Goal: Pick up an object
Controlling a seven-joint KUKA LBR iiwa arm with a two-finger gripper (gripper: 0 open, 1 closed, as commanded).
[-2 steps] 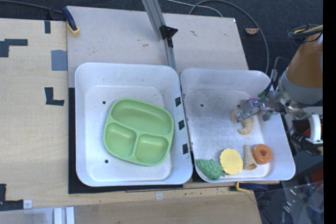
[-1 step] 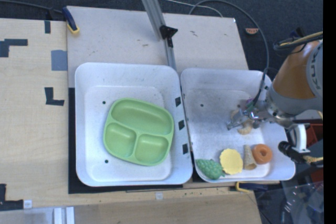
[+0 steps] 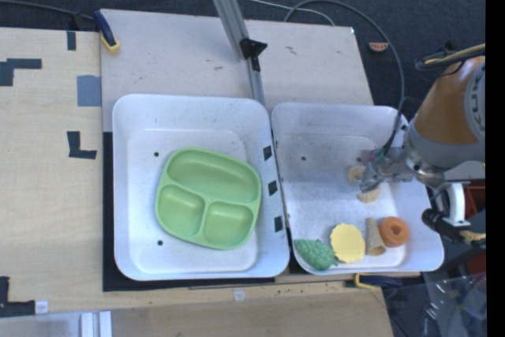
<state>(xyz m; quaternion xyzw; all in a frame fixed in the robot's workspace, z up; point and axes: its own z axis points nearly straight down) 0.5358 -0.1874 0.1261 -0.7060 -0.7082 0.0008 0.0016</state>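
My gripper (image 3: 369, 179) reaches down into the right bin (image 3: 316, 138), near its middle right. Its tips sit on a small tan food piece (image 3: 364, 185) that shows on both sides of them. Along the bin's front lie a green leafy piece (image 3: 316, 252), a yellow round piece (image 3: 347, 242), a tan stick (image 3: 373, 237) and an orange ring like a doughnut (image 3: 393, 231). The orange-banded arm (image 3: 450, 110) comes in from the right.
The left bin (image 3: 134, 170) holds a green divided plate (image 3: 209, 197). A metal pole (image 3: 229, 4) slants from the top down to the wall between the bins. Cables run across the dark floor beyond the bench.
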